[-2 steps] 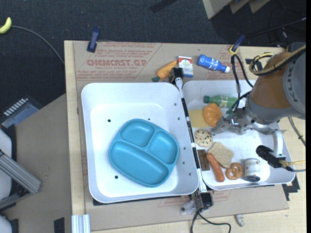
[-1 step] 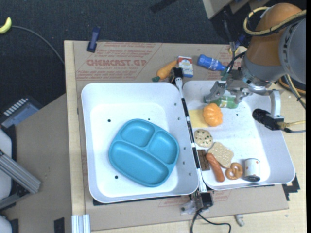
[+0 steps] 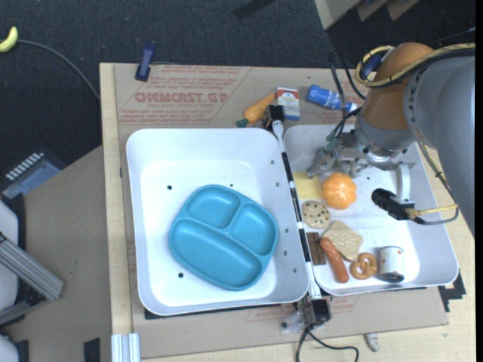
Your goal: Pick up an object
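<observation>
I have the gripper [image 3: 341, 161] low in the right bin [image 3: 430, 240], just above the orange [image 3: 339, 190], positioned for a pick; grip state I cannot tell. Orange sits apart, ungrasped.

A blue divided plate [image 3: 223, 236] lies in the left bin [image 3: 143, 164].

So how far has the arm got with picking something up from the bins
Done: the arm has reached into the right bin, and its gripper is low at the bin's far end, just above the orange. In hand: nothing visibly held. The orange, cookie, cracker, hot dog, pretzel and can all lie on the bin floor. Left: closing on one item and lifting it.
</observation>
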{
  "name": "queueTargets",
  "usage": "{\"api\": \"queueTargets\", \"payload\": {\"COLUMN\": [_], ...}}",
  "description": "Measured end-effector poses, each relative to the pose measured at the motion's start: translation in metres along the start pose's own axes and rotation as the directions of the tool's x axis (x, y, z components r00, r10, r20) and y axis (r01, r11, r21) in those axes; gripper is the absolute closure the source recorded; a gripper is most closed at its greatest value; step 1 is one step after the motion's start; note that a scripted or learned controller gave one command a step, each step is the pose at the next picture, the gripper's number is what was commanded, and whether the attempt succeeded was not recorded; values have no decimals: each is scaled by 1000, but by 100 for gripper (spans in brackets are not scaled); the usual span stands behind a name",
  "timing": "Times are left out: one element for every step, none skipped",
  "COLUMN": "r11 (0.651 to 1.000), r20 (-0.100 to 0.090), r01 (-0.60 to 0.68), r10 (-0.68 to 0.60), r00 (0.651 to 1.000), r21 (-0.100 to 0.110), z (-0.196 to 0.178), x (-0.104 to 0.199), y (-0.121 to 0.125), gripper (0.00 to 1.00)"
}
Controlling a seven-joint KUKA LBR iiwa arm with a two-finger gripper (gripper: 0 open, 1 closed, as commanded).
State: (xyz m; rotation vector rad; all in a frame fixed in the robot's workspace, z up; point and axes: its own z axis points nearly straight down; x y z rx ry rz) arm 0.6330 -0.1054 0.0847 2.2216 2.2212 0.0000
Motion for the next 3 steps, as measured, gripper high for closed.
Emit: {"api": "queueTargets", "payload": {"r11": [1000, 1000, 1000], "r20": [0, 0, 0], "r01": [0, -1, 1], "r10": [0, 1, -1], "r00": [1000, 1000, 1000], "r21": [1, -1, -2], "z": [0, -10, -100], "x": [1, 2, 58], "y": [-68, -67, -26], "gripper": [0, 100, 100]}}
